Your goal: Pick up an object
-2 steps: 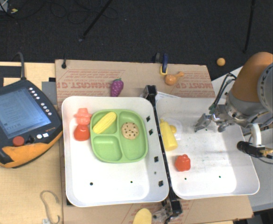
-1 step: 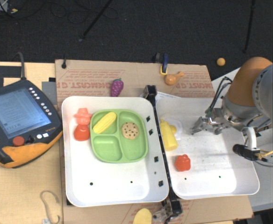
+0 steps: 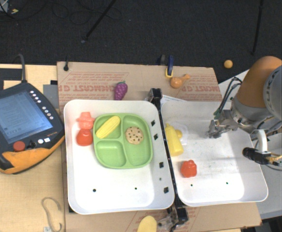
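Observation:
The right bin holds a yellow bottle-like object against its left wall and a red pepper-like toy a little nearer the front. My gripper hangs over the right bin's middle-right, well to the right of both objects, with nothing seen between its fingers. In the left bin a green divided tray carries a yellow corn cob and a cookie. A red-orange toy stands to the left of the tray.
A teach pendant lies left of the bins. On the cardboard behind them sit purple grapes and an orange pear-like toy. A yellow object lies at the front edge. The arm's cables hang over the right bin's right side.

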